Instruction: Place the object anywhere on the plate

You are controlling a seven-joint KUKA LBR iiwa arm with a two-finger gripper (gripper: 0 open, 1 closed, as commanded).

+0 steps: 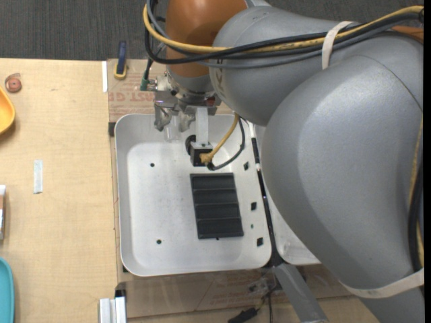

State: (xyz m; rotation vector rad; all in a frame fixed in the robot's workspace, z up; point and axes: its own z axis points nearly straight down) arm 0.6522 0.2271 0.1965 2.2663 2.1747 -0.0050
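My hand [176, 123] hangs over the upper edge of the white bin [135, 200], and I cannot tell how it is set. The object, a black ribbed block [217, 205], lies flat at frame centre in that bin. It looks stiff, light, maybe slick; I'd take it across its narrow sides. Smooth floor, tight walls, my own arm [337, 147] crowding the right.
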